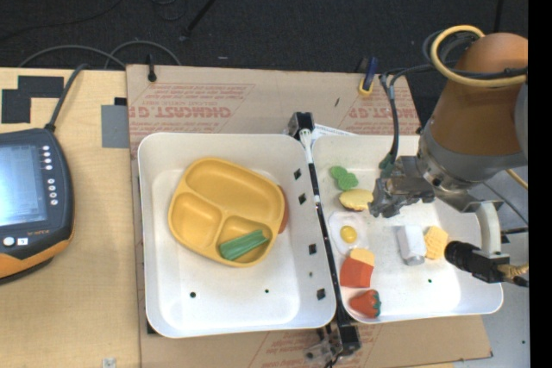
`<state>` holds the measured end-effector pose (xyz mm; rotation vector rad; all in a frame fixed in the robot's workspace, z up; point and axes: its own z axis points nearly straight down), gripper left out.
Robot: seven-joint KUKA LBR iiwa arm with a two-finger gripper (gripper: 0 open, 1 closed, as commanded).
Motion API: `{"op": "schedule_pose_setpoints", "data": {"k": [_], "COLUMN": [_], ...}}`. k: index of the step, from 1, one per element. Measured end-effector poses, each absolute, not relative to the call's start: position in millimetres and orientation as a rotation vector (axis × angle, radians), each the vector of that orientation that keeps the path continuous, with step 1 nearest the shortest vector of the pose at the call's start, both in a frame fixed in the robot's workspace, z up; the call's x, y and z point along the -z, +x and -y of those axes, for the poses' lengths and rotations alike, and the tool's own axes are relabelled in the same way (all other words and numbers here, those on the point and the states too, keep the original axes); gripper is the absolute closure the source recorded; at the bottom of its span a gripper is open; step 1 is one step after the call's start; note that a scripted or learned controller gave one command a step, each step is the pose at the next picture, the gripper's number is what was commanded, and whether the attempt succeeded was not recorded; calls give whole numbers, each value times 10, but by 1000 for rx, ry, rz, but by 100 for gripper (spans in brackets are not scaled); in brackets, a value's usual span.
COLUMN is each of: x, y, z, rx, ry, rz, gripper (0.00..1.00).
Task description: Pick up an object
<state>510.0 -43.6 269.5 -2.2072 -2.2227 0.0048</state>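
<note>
1. In the camera view, the gripper hung low over the right bin, near that bin's left half. Its dark jaws sat just beside the tan and yellow bun-like piece, on that piece's right; whether they touched it could not be told.

2. Whether the jaws were open or closed could not be read from this angle, and nothing was seen between them.

3. The likeliest target, as a judgement, was the bun-like piece. It lay flat on the bin floor, with its long axis running roughly left to right in the view, just below the green leafy piece.

4. Other candidates lay in the same bin: a small yellow round piece, a red and yellow wedge standing roughly upright in the view, a red pepper-like piece near the front rim, a grey cylinder with its long axis running top to bottom, and a yellow waffle-like piece touching or just beside it.

5. To do the step well, the jaws should probably straddle the short axis of the bun-like piece, centre over it, and keep clear of the green leafy piece so only one thing is pinched.

6. The left bin held a yellow divided plate with a green bean pod in its front compartment, lying at a slant.
</note>
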Motion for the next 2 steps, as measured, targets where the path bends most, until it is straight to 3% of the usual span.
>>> {"op": "schedule_pose_setpoints", "data": {"k": [1,2], "x": [-2501,-3513], "y": [4797,4771], "z": [-432,-478], "rx": [-11,2], "ry": [-2204,-2219], "rz": [2224,2225], "gripper": [100,100]}}
